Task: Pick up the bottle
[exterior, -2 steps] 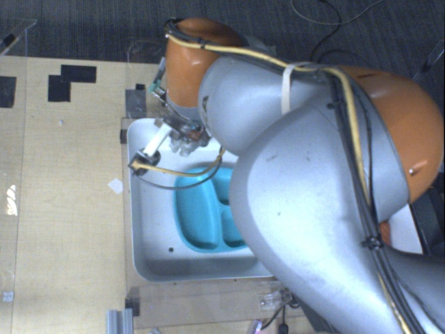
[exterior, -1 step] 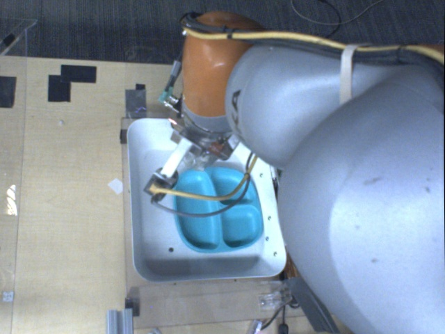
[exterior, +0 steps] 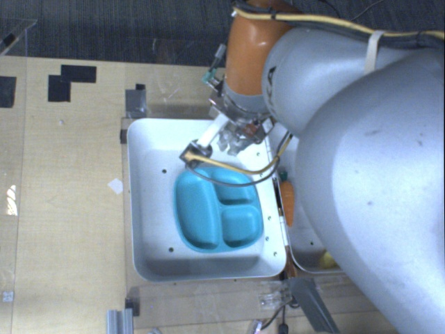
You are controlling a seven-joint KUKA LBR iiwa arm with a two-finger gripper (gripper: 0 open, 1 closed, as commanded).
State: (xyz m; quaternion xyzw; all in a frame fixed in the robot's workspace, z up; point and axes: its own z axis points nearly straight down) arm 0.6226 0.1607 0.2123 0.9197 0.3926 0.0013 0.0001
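Two white bins sit side by side. The left bin [exterior: 149, 207] holds one blue tray [exterior: 219, 211] with three compartments, lying just below and in front of the gripper [exterior: 233, 139]. The gripper hangs over the far part of that bin, below the arm's orange band [exterior: 245, 47]; whether it is open or closed cannot be told, as the wrist hides it. One cable [exterior: 229, 167] loops from the gripper across the tray's far edge. The right bin [exterior: 306, 252] is mostly covered by the arm. One orange thing [exterior: 288, 202] shows at its left wall, right of the gripper, long axis running near to far. One yellow thing [exterior: 327, 259] peeks out nearer the camera. The bottle cannot be made out for certain.
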